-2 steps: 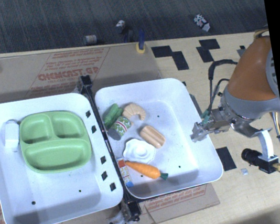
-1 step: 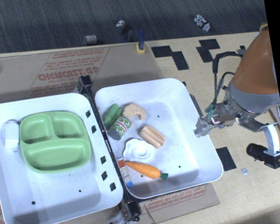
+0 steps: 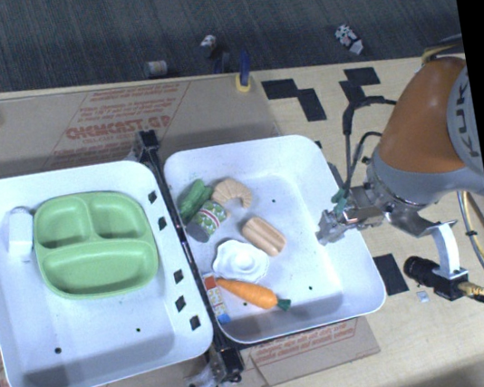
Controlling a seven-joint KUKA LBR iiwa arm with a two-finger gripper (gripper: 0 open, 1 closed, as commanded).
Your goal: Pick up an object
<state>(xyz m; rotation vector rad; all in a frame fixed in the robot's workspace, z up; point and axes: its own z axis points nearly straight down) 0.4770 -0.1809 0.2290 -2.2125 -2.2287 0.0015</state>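
Observation:
The right bin point(image 3: 318, 290) holds a small heap of toy food. A green vegetable point(image 3: 191, 197) lies at the back left beside a small can point(image 3: 209, 218) and a tan bread piece point(image 3: 234, 193). A tan bun point(image 3: 263, 235) sits in the middle, with a white egg-like piece point(image 3: 240, 261) in front of it. An orange carrot point(image 3: 250, 294) lies near the front wall. My gripper point(image 3: 332, 226) hangs over the bin's right wall, to the right of the bun and apart from every item. I see nothing in it.
The left bin point(image 3: 31, 361) carries a green divided plate point(image 3: 96, 243) and a small white object point(image 3: 19, 233) at its left wall. A black divider point(image 3: 172, 236) runs between the bins. The grey and orange arm point(image 3: 426, 139) fills the bench to the right.

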